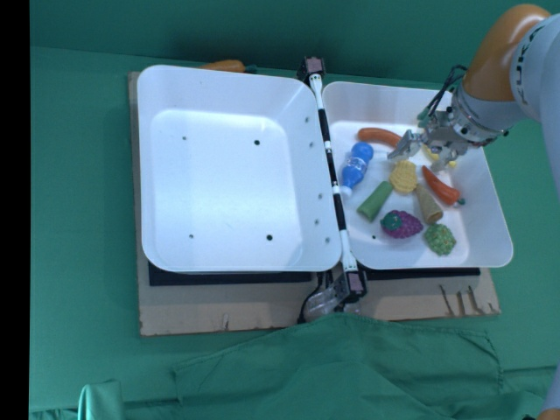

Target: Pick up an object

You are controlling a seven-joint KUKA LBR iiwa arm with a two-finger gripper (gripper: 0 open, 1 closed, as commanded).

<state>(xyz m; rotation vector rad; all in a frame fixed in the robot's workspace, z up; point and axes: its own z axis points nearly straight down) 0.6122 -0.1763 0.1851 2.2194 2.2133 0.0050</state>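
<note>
Around the yellow corn crowd a green cylinder, purple grapes and a cone. Just above the corn hovers the gripper; whether it is released or clenched, I cannot tell.

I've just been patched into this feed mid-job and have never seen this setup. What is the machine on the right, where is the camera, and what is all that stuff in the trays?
The camera is fixed above a bench and looks down at a slant. The grey machine with the orange band is a robot arm reaching in from the right. At its end is a two-finger gripper, which is hovering over the right bin. I cannot tell whether its fingers are open or shut, and nothing is visibly held.

Two shallow white bins sit side by side. The left bin shows its bare floor. The right one holds small toys: a blue bottle, an orange sausage, a green cylinder, yellow corn, a red chilli, purple grapes, a cone and a green knobbly fruit.

The job is simply to pick one up.
</note>
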